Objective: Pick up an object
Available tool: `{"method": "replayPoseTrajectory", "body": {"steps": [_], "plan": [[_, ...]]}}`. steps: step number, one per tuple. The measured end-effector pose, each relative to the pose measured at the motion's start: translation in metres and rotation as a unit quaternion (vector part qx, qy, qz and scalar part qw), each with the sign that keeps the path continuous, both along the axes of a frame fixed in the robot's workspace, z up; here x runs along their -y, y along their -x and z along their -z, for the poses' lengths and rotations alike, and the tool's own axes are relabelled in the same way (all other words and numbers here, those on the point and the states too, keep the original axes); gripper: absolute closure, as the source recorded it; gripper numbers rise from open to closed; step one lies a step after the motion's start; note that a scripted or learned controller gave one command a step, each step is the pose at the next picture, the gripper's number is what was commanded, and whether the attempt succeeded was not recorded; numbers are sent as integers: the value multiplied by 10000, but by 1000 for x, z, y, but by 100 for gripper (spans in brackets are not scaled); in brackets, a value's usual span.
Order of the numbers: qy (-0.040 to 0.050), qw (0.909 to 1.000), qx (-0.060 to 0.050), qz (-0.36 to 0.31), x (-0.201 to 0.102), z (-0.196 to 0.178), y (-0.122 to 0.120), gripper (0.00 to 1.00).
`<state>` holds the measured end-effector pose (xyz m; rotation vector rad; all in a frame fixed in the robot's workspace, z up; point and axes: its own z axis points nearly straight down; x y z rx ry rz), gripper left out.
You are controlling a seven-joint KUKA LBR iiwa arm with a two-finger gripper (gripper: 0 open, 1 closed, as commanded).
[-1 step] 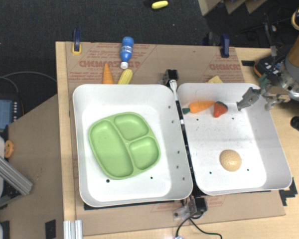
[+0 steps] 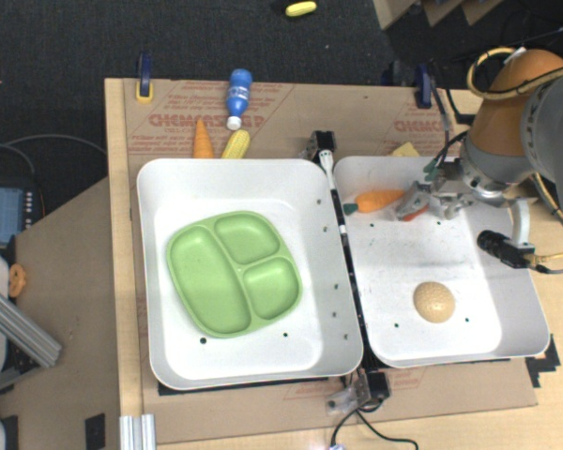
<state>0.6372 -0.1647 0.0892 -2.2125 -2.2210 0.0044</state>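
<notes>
An orange carrot-like piece point(image 2: 379, 198) lies at the back left of the right bin point(image 2: 507, 345). A tan round object point(image 2: 434, 301) rests toward the front middle of that bin. My gripper point(image 2: 420, 201) is low over the back of the right bin, just right of the orange piece and close to its end. Whether it touches the piece is unclear. The left bin point(image 2: 159, 279) holds a green divided plate point(image 2: 233, 271).
Behind the left bin, on the bench, lie a blue-and-white bottle point(image 2: 236, 97), a small orange piece point(image 2: 202, 141) and a yellow piece point(image 2: 235, 143). A yellow object point(image 2: 301, 8) lies on the dark floor beyond. A black clip point(image 2: 323, 143) sits where the bins meet.
</notes>
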Motion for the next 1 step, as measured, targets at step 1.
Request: {"method": "replayPoseTrajectory", "body": {"steps": [1], "plan": [[64,10000,45,44,-27,-3,-24,0]]}}
